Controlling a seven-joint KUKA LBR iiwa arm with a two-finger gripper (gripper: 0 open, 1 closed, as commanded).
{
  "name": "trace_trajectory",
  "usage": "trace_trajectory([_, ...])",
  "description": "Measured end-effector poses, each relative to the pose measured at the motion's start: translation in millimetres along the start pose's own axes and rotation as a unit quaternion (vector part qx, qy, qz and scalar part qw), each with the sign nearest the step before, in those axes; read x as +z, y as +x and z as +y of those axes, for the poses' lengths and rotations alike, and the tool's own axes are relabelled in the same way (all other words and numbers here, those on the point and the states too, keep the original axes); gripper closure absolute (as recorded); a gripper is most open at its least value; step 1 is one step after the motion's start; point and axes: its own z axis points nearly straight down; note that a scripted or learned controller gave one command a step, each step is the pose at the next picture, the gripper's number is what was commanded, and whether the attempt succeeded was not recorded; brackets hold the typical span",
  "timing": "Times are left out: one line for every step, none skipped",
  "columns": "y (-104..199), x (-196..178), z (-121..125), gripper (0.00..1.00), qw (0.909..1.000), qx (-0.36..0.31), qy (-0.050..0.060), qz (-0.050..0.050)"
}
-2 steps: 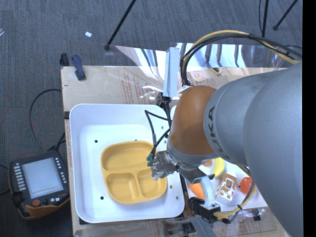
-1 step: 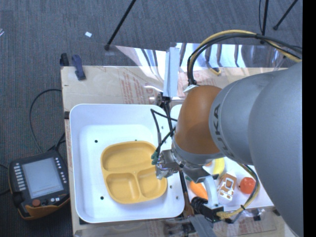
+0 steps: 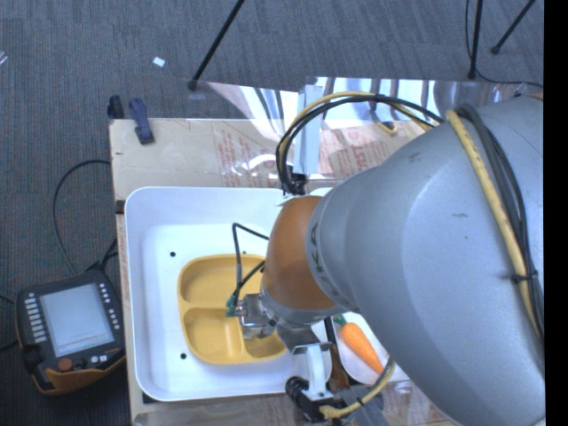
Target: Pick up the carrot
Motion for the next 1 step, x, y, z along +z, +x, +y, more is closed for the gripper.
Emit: trace_trajectory([75.7, -5.7, 23.1, 1.00, 0.9659, 0.259, 0.007, -0.005])
